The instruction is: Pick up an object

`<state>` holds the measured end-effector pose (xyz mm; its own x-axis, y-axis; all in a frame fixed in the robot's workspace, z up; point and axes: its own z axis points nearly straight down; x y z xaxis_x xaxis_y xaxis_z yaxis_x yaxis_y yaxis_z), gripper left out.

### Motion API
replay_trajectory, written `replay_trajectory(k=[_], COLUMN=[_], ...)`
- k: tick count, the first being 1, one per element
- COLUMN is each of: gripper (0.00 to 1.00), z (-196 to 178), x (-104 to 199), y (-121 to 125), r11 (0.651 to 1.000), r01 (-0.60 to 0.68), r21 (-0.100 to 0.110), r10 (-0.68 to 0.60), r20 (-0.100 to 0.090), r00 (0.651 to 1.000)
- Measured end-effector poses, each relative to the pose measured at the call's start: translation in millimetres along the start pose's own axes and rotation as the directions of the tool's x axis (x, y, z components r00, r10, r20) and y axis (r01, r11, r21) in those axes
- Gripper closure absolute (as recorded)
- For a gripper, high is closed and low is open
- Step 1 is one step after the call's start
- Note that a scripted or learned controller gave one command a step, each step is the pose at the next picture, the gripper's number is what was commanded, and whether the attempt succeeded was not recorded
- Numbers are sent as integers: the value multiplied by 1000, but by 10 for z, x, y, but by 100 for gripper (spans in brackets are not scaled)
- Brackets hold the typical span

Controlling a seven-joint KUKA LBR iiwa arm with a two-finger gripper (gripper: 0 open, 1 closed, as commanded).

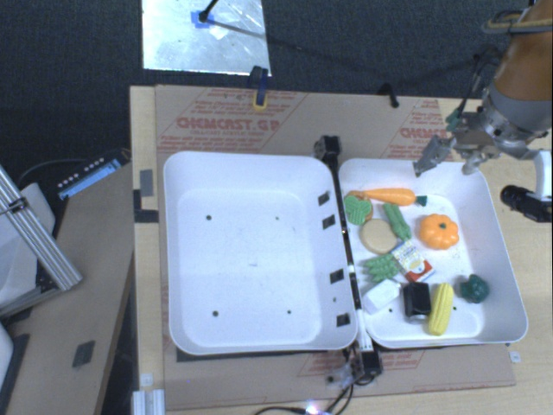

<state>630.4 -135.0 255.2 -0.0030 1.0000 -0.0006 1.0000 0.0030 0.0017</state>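
Currently the gripper [449, 156] hangs above the far edge of the right bin [499, 232], w/ its two fingers spread apart and nothing between them. Nearest candidate obj. is the carrot [390, 195], lying just toward the camera and slightly left of the fingertips; its long axis runs approx. left-right across the view, i.e. roughly parallel to the bin's far wall, green tip at the right end. Judgement: a grasp on the carrot calls for a short drop and a jaw line set across that axis, not along it. The orange pumpkin [439, 231] sits a little further in, toward the camera, round, so less sensitive to wrist angle. Right bin contents, cont.: a green leafy piece [358, 207], a tan disc [378, 235], a green pod [397, 221], a small printed packet [409, 258], a white block [380, 296], a black block [416, 299], a corn cob [440, 308] and a dark green broccoli piece [473, 289] near the right wall. Items in the centre are touching or overlapping, so risk of a multi-obj. snag there. Left bin [186, 232] carries no objs.
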Motion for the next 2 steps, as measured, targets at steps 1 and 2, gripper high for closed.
replay_trajectory(k=[1, 2], gripper=[0, 0], z=[1185, 1689], x=[499, 464], y=[293, -447], r11=[1000, 1000], r01=[6, -1], r21=[2, -9], r10=[-6, 1], r20=[-2, 2], r00=[1000, 1000])
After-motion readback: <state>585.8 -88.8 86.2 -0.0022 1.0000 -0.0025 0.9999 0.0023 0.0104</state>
